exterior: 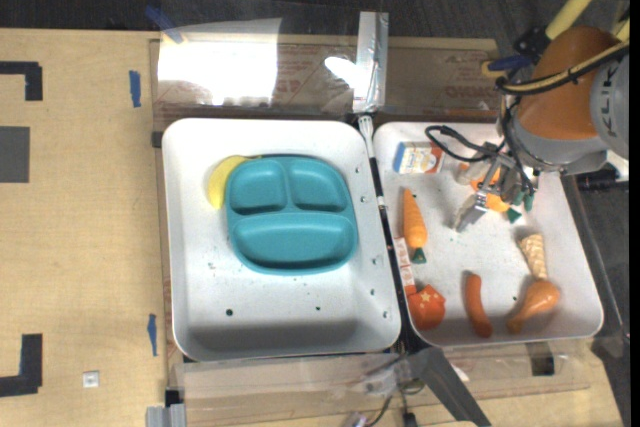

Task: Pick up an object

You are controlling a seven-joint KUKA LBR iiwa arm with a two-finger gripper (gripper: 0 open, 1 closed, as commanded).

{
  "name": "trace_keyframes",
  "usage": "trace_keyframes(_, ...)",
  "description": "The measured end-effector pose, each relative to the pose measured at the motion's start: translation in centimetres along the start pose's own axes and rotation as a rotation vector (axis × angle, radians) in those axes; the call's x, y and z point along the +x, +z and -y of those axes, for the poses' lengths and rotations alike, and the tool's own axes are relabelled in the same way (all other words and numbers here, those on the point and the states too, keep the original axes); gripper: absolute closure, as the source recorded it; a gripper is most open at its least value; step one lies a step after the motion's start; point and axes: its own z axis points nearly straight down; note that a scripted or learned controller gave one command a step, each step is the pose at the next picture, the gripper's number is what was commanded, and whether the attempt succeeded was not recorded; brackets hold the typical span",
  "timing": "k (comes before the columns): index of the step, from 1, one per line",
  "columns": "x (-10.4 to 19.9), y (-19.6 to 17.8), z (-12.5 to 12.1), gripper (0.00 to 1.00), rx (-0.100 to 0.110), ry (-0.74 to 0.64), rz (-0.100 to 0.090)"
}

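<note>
While I watched from the overhead camera, the pincer [478, 207] hung over the right bin [585, 267], its fingers spread and nothing between them. Below it in that bin lay a carrot [413, 220], a tomato [426, 306], a sausage [476, 303], a small carton [415, 157] and a pear-shaped piece [534, 302]. A teal divided plate [291, 213] sat in the left bin [200, 295].

A teal divided plate [291, 213] (over something yellow [218, 179]) sits in the left bin [200, 305].

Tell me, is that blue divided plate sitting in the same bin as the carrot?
No, the blue plate lies in the left bin; the carrot lies in the right bin.
</note>
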Motion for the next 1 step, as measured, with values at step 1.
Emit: trace_keyframes(1,-2.54,0.09,0.22,0.0,0.0,-0.113,0.0)
